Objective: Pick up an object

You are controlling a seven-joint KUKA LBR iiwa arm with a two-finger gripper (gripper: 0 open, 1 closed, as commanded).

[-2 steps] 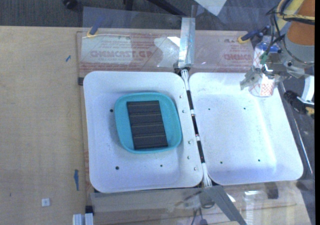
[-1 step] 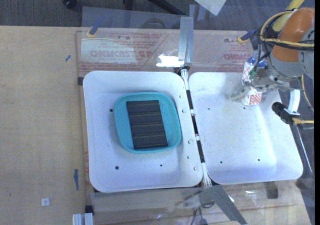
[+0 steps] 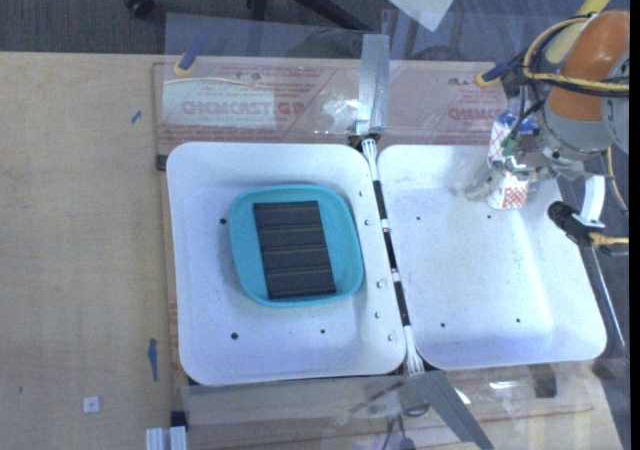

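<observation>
A teal tray (image 3: 345,248) bearing a dark ribbed block (image 3: 293,249) is seen at the centre of the left bin (image 3: 200,338). The claw (image 3: 508,178) is positioned at about one o'clock over the right bin (image 3: 500,328), close to a small red-and-white object (image 3: 511,194); whether it is held cannot be told.

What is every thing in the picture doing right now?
Teal tray: lying flat in the left bin, upright.
Dark ridged block: resting flat inside the teal tray.
Right bin: beside the left bin.
Gripper: over the right bin's far edge, next to something white and red; too blurred to tell more.
</observation>
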